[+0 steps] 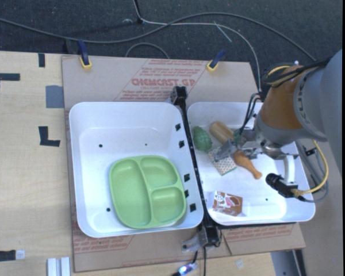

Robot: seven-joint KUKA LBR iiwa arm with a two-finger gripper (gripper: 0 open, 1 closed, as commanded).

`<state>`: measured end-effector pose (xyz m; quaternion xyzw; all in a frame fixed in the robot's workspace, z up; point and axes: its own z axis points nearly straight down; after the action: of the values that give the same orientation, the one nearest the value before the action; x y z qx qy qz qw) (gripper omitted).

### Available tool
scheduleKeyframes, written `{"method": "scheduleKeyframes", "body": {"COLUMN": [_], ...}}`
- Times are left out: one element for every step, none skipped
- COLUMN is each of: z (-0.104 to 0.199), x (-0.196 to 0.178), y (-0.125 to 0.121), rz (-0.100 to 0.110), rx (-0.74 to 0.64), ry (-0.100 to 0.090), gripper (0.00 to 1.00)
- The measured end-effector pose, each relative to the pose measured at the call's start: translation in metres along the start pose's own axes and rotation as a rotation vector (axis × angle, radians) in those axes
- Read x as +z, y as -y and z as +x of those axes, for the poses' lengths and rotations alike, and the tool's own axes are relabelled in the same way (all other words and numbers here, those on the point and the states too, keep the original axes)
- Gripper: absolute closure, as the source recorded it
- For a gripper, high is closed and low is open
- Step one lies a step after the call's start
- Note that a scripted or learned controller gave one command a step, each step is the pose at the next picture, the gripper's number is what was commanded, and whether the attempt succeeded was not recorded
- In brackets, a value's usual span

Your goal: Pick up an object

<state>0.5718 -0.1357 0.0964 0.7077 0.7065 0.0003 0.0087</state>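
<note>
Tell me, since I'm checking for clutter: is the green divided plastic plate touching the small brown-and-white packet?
Apart. The camera view shows the green divided plastic plate in the left bin and the small brown-and-white packet in the right bin, with the bin walls between them.

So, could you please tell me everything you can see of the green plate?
The plate is pale green, looks like matte plastic, and is a rounded rectangle split into three compartments: one long section on its left and two smaller ones on its right. It lies flat, slightly rotated, on the floor of the left bin, toward the near right corner. Nothing rests on it; its right edge sits close to the bin's wall.
</note>
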Motion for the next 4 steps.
{"method": "scheduleKeyframes", "body": {"z": [0.005,0.01,0.011,0.008], "x": [-0.01,-0.053,-0.098,-0.16], "y": [-0.001,0.0,-0.009,-0.013], "rz": [0.001,0.012,0.011,0.01], "rx": [-0.003,-0.004,-0.004,-0.004], "ry": [-0.011,-0.012,-0.012,-0.011], "gripper": [1.0,1.0,1.0,1.0]}}
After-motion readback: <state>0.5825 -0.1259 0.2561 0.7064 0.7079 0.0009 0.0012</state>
